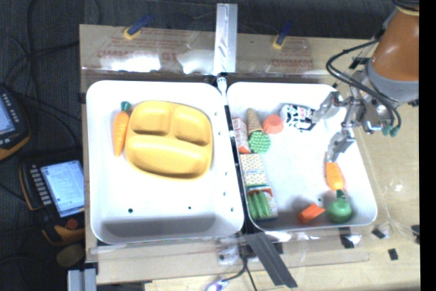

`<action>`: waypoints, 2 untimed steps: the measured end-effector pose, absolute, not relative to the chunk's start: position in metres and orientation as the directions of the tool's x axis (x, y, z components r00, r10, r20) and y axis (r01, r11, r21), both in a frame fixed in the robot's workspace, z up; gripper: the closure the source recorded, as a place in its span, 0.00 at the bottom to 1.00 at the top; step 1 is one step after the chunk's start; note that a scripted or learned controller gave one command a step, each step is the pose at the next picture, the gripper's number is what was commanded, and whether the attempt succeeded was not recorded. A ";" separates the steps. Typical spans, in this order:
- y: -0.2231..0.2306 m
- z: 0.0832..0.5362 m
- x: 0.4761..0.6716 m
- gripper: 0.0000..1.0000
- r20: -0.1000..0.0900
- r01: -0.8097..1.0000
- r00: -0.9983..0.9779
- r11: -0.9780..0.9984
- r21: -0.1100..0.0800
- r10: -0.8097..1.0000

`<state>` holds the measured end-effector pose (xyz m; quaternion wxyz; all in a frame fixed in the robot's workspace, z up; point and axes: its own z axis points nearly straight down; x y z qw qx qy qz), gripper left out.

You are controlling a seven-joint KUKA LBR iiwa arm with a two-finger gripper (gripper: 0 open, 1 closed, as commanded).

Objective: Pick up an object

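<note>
My gripper [330, 127] hovers over the right side of the right bin [361, 167], open, with nothing between its fingers. One finger [323, 108] points toward a black-and-white toy [297, 116]. The other finger [338, 144] hangs just above a small orange piece [334, 176]. Below that lie a green round vegetable [338, 208] and an orange wedge [311, 212]. Along the bin's left side are a red-orange ball [273, 124], a cone [253, 120], a green dotted ball [259, 142], a patterned box [253, 171] and a green bundle [261, 204].
The left bin [109, 215] holds a yellow divided tray [169, 138] with a carrot [120, 131] beside it. A metal divider [225, 37] stands behind the bins. Cables [347, 65] hang near the arm's wrist at right.
</note>
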<state>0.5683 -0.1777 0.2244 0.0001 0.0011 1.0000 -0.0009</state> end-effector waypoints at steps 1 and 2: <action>-0.223 0.117 0.535 0.00 0.000 -0.205 -0.979 0.979 0.000 -0.205; -0.221 0.091 0.519 0.00 -0.016 -0.129 -0.992 0.992 -0.005 -0.129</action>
